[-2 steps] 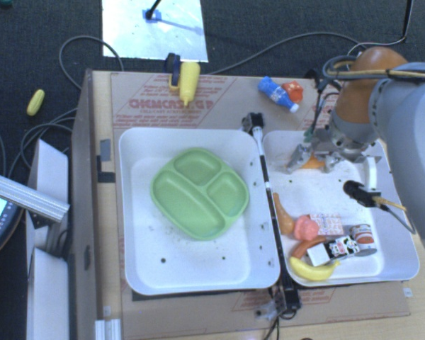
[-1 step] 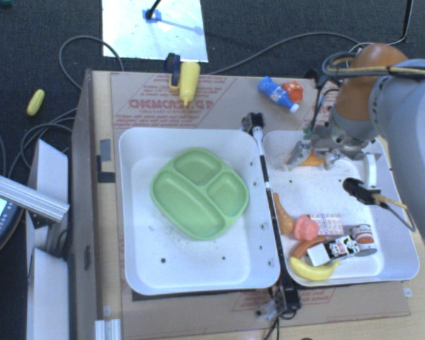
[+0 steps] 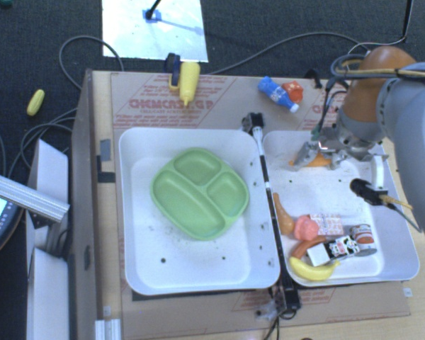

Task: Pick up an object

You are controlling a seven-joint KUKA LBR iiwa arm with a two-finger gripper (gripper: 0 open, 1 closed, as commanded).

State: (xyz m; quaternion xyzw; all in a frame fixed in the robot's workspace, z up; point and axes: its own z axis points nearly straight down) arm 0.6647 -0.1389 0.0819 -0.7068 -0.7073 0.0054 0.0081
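My gripper (image 3: pixel 317 150) hangs low over the far end of the right bin (image 3: pixel 397 264), right above an orange object (image 3: pixel 306 161) that lies against the far wall. Whether it touches that object I cannot make out. Along the bin's near side lie an orange carrot-shaped piece (image 3: pixel 283 215), a pink lump (image 3: pixel 306 228), a pink and white box (image 3: pixel 331 224), a small can (image 3: pixel 362 234), a black and white carton (image 3: pixel 338 248) and a yellow banana (image 3: pixel 312 269).
The left bin (image 3: pixel 145 261) holds a green divided plate (image 3: pixel 200 192). Behind the bins on the board lie a yellow bottle (image 3: pixel 188 81) and a blue bottle (image 3: pixel 277 94) beside a small orange thing (image 3: pixel 293 91). The bin divider (image 3: pixel 268 190) runs between both bins.
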